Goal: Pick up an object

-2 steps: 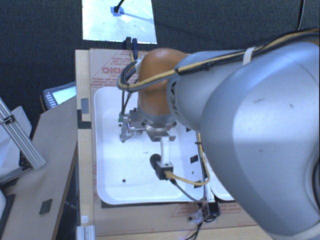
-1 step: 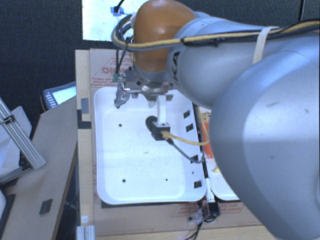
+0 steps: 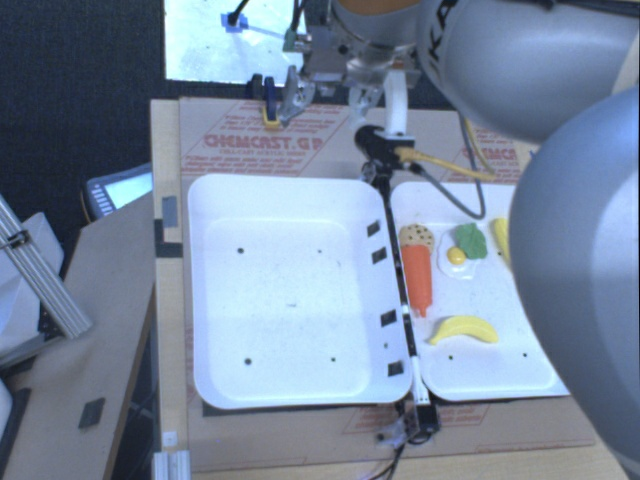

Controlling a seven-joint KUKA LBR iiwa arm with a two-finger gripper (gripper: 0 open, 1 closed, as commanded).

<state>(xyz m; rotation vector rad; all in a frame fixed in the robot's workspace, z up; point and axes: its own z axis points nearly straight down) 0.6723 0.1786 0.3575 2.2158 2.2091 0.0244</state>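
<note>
Orange carrot (image 3: pixel 418 278), banana (image 3: pixel 463 330), cookie (image 3: pixel 416 235) lie loose in right bin (image 3: pixel 520 373), ready for picking | tool (image 3: pixel 300 93) up behind left bin (image 3: pixel 290 298), grip state unclear | nothing visibly held

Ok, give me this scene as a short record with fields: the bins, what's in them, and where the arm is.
left bin: white, shallow, no objects seen in it
right bin: white, shallow, holds the toy food
carrot: orange, lying lengthwise by the divider
banana: yellow, near the front of the right bin
cookie: at the carrot's far end
green piece: beside a fried egg
arm: grey, over the right bin's right side
gripper: beyond the bins, over the cardboard
</note>
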